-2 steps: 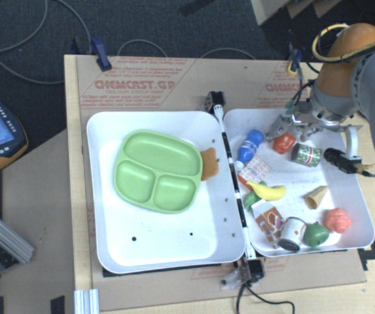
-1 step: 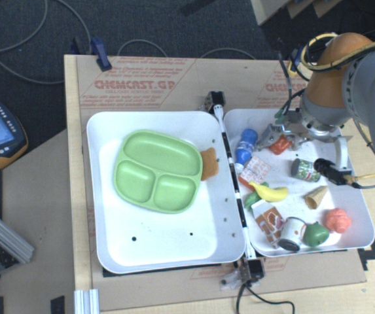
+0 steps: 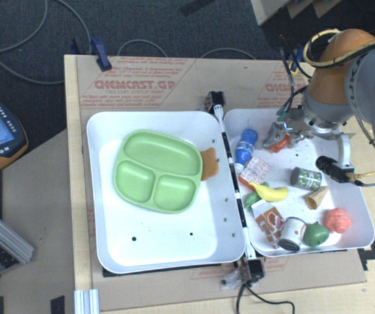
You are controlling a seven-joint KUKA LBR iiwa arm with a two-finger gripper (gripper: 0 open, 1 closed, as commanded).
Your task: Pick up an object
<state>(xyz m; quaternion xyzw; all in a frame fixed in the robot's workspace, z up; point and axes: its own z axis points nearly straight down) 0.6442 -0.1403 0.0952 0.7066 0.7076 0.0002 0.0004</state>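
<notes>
Hovering low over right bin (image 3: 364,237) far end, claw (image 3: 280,135); finger state unclear; blue bottle (image 3: 245,146) just left.

grey arm (image 3: 364,77) comes in from the right, orange band (image 3: 338,64) up top, wrist bent down so the gripper (image 3: 280,136) sits low at the right bin's upper left

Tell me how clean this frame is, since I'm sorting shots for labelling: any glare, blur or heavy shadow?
Camera view: even, soft light; the left bin reads bright white without blown-out patches; the green plate is sharp; the gripper area is dim and cluttered; small items like the banana look slightly soft.
</notes>
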